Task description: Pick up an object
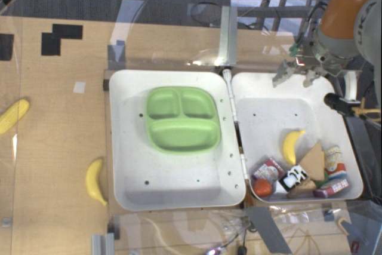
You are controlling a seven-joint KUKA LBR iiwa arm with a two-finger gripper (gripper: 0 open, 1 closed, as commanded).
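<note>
So the table (pixel 54 146) is a big wooden surface carrying two shallow white bins side by side. The left bin (pixel 128 185) holds just a green divided plate (pixel 181 118), sitting flat in the middle, probably parked there as a drop spot. The right bin (pixel 268 122) is where the pickable stuff lives, and it's all crowded into the near corner: a small banana (pixel 290 146) leaning against a tan wedge (pixel 314 159), a red tomato-looking thing (pixel 263 188), a black and white block (pixel 293 178), plus some little packages I can't really identify.

The arm (pixel 358 3) comes in from the right and the hand (pixel 296 77) hangs over the far edge of the right bin, well apart from the pile. Its two fingers look spread open with nothing between them, so my guess is it's staged high before coming down for a grab.

Two more bananas sit out on the bare table, one (pixel 95 181) just beside the left bin and one (pixel 13 115) at the far left edge. Those look out of play to me.
</note>
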